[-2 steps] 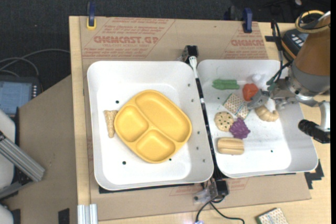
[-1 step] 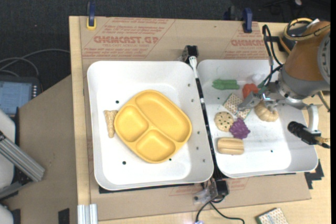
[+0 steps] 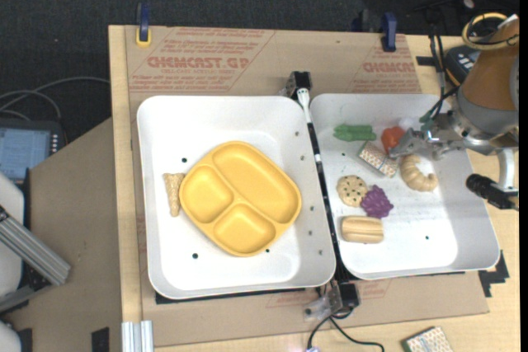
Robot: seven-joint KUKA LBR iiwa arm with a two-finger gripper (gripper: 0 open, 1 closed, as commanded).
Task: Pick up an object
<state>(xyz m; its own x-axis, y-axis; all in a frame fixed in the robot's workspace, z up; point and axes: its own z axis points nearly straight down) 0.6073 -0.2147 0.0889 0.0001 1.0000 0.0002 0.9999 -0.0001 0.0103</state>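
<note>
Over the right bin (image 3: 462,255) the tool (image 3: 415,143) hangs by the croissant (image 3: 418,174) and red piece (image 3: 393,136); its grip state cannot be told.

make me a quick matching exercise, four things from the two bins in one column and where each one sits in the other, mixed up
Things:
1. yellow divided plate
2. green toy
3. purple grapes
4. hot dog bun

Places:
A. nearest the front edge of the right bin
B. middle of the left bin
C. far end of the right bin, near the divider
D. just right of the cookie

Pairs: 1-B, 2-C, 3-D, 4-A
</note>
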